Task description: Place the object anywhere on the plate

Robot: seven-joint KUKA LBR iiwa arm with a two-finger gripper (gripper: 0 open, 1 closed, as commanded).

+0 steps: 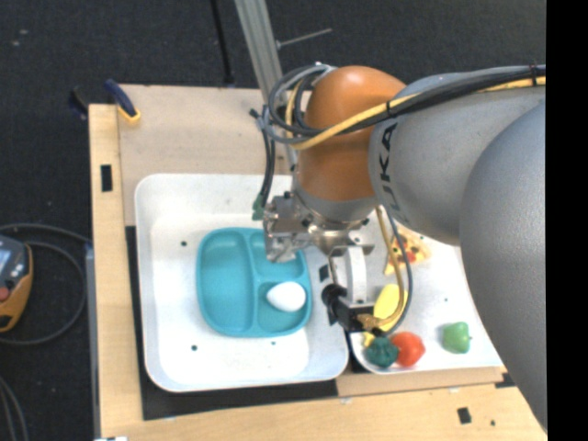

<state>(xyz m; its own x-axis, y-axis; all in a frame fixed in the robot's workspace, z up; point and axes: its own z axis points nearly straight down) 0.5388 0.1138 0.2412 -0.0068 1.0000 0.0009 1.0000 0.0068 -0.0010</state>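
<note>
A teal divided plate [230, 278] lies in the left white bin [165, 246]. A white egg-shaped object [286, 296] rests in the plate's lower right compartment. My gripper [281, 244] hangs over the plate's upper right edge, just above the white object and apart from it. Nothing shows in the gripper. The grey arm with its orange band [344, 127] reaches in from the right and hides the bin's far right corner.
The right bin [441, 366] holds a red tomato [408, 347], a green pepper [455, 336], a yellow banana [389, 299] and a small orange and green piece [377, 347]. A metal post [260, 39] rises behind the bins.
</note>
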